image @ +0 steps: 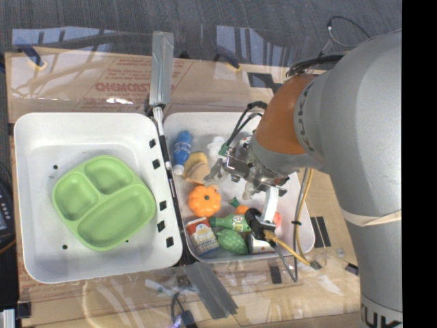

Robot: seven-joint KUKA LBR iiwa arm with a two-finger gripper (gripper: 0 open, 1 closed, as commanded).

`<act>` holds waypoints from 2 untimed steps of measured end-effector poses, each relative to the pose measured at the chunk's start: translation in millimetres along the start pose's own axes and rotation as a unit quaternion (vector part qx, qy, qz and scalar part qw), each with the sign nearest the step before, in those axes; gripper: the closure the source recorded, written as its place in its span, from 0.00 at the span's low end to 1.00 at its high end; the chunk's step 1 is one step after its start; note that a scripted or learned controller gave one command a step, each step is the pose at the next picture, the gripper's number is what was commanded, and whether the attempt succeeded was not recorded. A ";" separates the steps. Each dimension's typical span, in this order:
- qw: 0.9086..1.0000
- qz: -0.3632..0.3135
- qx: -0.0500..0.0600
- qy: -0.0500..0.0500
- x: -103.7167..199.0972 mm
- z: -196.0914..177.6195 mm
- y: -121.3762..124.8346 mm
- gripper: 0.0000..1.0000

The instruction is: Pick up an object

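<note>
On the left, the left bin carries a green divided plate with bare white floor around it. Right of the divider, the right bin is crowded: a blue bottle, a tan piece, a small orange pumpkin, a red-and-white carton and a green bottle lie close together. Just right of the pumpkin hangs the gripper, above the pile; whether it pinches anything, I cannot tell

Grey arm, hand seemingly low
</note>
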State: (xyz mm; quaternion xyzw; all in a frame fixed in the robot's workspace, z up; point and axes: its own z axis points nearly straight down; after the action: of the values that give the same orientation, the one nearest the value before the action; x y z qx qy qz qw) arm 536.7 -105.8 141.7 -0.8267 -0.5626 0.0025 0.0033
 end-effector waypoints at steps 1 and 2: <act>0.992 -0.126 -0.001 0.000 -31.3 51.2 22.8 0.00; 0.990 -0.140 -0.002 0.000 -97.1 -15.9 4.8 0.00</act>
State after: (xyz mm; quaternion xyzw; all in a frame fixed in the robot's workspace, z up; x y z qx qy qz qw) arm 505.7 -197.9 157.7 -0.7401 -0.6725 0.0009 0.0014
